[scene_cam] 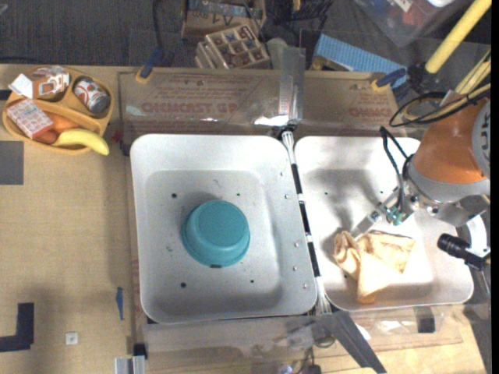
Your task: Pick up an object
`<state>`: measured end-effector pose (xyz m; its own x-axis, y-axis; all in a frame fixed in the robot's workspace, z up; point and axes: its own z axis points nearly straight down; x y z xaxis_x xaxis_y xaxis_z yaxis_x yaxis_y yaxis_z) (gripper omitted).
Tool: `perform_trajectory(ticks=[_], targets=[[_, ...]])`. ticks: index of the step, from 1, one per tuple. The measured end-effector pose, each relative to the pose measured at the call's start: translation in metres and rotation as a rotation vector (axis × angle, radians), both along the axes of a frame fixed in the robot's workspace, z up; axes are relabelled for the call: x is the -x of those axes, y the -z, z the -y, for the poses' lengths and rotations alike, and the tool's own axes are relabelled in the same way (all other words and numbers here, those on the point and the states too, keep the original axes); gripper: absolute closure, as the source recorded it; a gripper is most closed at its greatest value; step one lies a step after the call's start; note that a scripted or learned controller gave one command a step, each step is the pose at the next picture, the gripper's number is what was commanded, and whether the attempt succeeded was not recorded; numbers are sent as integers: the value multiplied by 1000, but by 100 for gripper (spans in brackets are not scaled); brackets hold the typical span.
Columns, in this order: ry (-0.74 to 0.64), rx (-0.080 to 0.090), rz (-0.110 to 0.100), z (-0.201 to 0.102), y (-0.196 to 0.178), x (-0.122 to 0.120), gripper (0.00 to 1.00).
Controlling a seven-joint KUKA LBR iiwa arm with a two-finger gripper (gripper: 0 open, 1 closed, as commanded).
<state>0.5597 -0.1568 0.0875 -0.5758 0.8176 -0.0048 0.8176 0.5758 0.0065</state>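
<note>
Crumpled tan cloth (376, 260), soft and folded, lies near the front edge of the right bin (335, 162), left of centre. Gripper (387, 218) sits just above the cloth's back edge; fingers narrow, nothing between them. Arm (446, 158) reaches in from the right, wrist angled down-left. Left bin (156, 162): smooth round teal bowl (217, 232), upside down, centred.

Both bins white: left bin (156, 170) holds a teal bowl (217, 233), right bin (335, 162) a tan/cream crumpled cloth (374, 259) with darker orange-brown edges. Arm (456, 158) at right of frame is grey with an orange band; bench (62, 240) is light wood-tan with black marks at lower left. Upper left: orange tray (23, 127) with a yellow banana (82, 139) and red-and-white packets; yellow pole (464, 22) at upper right.
</note>
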Motion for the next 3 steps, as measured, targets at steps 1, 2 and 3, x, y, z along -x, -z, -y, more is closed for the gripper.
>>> perform_trajectory(ticks=[1,2,3], targets=[[302,1,-5,57,-22,-37,0],[221,6,-9,9,2,-107,0],[42,-1,-11,-2,-16,-39,0]])
